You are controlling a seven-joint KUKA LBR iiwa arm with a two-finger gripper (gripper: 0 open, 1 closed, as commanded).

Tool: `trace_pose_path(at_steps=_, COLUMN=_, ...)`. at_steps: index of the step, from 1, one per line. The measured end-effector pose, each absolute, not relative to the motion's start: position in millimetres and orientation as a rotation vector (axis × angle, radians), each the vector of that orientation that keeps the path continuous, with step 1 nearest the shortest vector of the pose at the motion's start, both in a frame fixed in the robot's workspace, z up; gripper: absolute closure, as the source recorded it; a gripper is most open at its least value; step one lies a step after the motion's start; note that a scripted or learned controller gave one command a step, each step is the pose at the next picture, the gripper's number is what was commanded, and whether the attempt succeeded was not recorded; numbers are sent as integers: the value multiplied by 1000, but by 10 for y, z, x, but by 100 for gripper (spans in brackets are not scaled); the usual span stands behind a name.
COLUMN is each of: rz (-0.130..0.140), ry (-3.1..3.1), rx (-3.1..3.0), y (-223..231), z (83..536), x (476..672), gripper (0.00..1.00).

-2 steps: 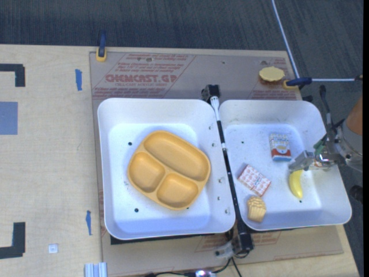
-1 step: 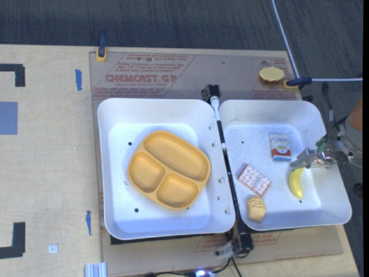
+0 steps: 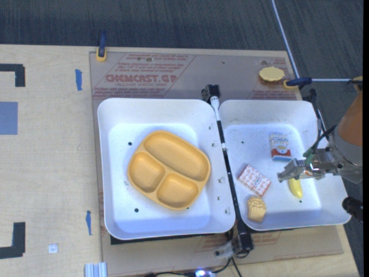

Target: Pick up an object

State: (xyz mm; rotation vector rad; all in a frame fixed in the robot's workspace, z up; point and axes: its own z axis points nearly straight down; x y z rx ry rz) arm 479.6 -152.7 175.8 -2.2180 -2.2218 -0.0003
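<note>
**Gripper low over the banana in the right bin**

2 white bins sit side by side at the frame's centre. The left bin (image 3: 109,154) holds a yellow tray (image 3: 168,169) with 3 compartments, lying at a slant. The right bin (image 3: 328,212) holds 4 small things. The arm (image 3: 351,134) enters from the right edge, and its gripper (image 3: 293,173) is at centre right, just above the banana (image 3: 296,188); whether its fingers are spread or pressed together I cannot tell, and nothing visibly sits between them. A red-and-white patterned packet (image 3: 253,179) lies left of the banana, a red-and-white carton (image 3: 279,145) above it, and a corn cob (image 3: 256,208) toward the bin's lower left.
</note>
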Motion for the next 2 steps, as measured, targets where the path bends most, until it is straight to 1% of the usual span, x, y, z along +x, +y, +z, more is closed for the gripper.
trace_pose_path(at_steps=1, rz=-2, ry=-2223, rx=-2219, y=-928, z=1793, x=4897, gripper=100)
trace_pose_path(at_steps=2, rz=-1, ry=-2222, rx=-2218, y=-297, z=1848, x=4800, gripper=100)
